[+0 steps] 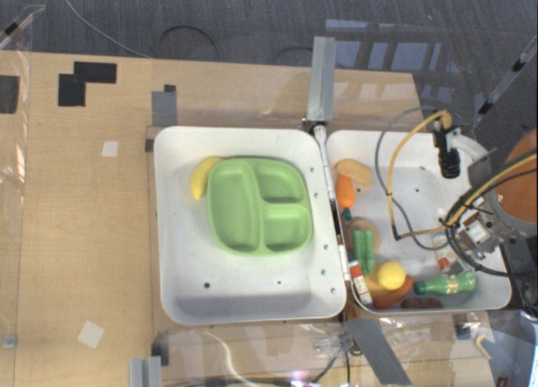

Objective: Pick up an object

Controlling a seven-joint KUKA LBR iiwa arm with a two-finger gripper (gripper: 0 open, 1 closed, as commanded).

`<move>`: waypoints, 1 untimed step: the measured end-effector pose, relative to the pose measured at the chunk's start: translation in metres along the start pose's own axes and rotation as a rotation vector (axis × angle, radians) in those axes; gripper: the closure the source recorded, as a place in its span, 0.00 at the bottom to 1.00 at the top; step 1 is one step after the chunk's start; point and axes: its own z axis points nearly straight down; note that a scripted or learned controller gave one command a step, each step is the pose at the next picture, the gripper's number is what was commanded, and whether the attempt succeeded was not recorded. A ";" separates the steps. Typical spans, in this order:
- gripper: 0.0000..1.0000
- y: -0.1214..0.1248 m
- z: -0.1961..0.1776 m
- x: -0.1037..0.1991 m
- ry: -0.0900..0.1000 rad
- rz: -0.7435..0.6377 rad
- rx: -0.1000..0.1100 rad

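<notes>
Arm [513,200]: you see it at the right bin's [403,158] far right edge.
Claw: grip state can't be told.
Green bottle [445,284]: lying in right bin, near lemon [390,275].
Left bin [176,293]: green tray [256,205], banana [200,177].

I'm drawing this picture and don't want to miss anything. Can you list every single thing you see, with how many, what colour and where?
bins: 2, white, side by side on the bench
divided tray: 1, green, in the left bin
banana: 1, yellow, left bin, partly tucked under the tray's left edge
carrot: 1, orange, right bin, by the left wall
bread-like piece: 1, tan, right bin, just above the carrot
lemon: 1, yellow, right bin, near the front
bottle: 1, green, lying in the right bin's front right
robot arm: 1, grey with orange, over the right bin's right edge
</notes>
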 end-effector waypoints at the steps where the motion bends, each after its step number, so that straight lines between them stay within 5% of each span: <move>1: 1.00 -0.022 -0.115 -0.034 0.011 0.015 0.010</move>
